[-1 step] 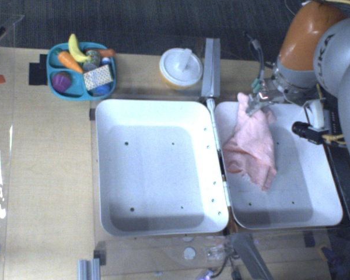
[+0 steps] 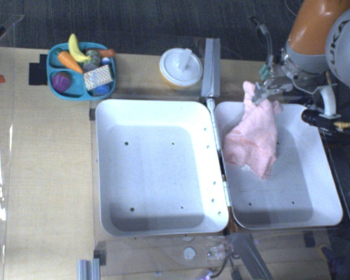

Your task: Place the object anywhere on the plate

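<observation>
A pink cloth [image 2: 255,136] hangs in the right bin [image 2: 306,206], drawn up to a peak at its top left while its lower folds seem to rest on the bin floor. My gripper [image 2: 258,93] is at that peak, over the bin's far left corner, shut on the cloth's top corner. The blue divided plate [image 2: 49,78] sits on the bench at the far left, beyond the left bin. It holds toy food: a banana, a carrot, a purple piece and a speckled block.
The left bin [image 2: 157,168] lies between the cloth and the plate. A white round lidded container [image 2: 181,67] stands behind it, next to the grey divider post [image 2: 210,69]. A black square marker [image 2: 37,73] lies beside the plate.
</observation>
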Robot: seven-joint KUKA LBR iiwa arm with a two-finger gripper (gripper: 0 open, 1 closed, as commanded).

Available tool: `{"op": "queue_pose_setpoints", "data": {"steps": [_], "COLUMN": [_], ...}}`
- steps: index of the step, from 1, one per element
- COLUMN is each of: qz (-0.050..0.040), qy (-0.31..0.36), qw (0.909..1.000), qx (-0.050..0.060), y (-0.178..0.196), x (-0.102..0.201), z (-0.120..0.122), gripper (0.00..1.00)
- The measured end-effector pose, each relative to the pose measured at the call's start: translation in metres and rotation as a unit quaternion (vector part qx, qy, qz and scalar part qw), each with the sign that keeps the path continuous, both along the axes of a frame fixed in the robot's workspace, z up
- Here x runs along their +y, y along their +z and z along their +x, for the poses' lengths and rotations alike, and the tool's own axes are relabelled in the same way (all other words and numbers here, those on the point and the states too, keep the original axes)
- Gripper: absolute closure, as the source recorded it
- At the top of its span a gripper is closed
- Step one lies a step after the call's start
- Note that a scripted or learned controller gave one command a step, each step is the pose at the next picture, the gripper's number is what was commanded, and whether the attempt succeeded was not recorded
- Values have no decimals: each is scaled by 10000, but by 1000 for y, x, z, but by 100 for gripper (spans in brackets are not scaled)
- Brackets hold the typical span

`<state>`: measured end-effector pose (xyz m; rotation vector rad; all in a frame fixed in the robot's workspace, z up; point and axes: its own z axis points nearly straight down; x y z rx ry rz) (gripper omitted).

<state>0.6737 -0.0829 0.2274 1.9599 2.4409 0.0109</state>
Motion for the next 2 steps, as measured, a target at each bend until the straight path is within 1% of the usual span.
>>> {"op": "queue_pose_setpoints", "data": {"steps": [1, 2], "qz": [-12, -31], "qy": [2006, 3929], "qw": [9797, 9196], "qx": [23, 12], "y": [-9, -8], "x": [53, 99], "z": [-12, -17], "gripper": [100, 100]}}
